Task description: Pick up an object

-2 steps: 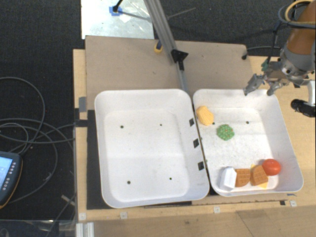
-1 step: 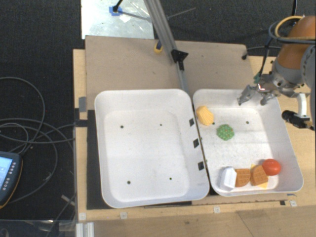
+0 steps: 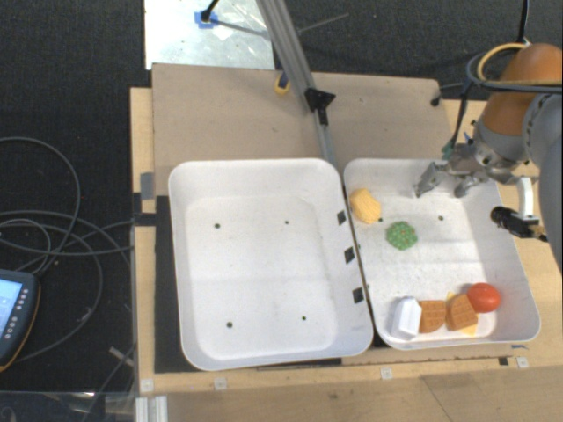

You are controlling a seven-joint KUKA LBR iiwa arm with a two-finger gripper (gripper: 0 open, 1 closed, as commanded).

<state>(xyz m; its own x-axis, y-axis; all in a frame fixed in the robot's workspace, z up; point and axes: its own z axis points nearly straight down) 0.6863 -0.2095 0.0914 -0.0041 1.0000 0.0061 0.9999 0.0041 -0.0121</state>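
The right bin [image 3: 506, 262] holds a yellow corn-like piece [image 3: 365, 206] near its left wall and a green bumpy ball [image 3: 401, 235] in its middle. Along its front wall lie a white block [image 3: 405, 316], two orange waffle-like pieces [image 3: 447, 313] and a red tomato [image 3: 483, 297]. My gripper [image 3: 444, 184] hangs over the far part of this bin, to the right of the yellow piece and behind the green ball. Its fingers are spread apart, with nothing between them.
The left bin [image 3: 189, 262] lies beside the right one, joined by black clips [image 3: 348, 255]. A slanted grey pole [image 3: 290, 42] crosses the cardboard backing behind the bins. Cables and a tablet [image 3: 13, 310] lie on the floor at the left.
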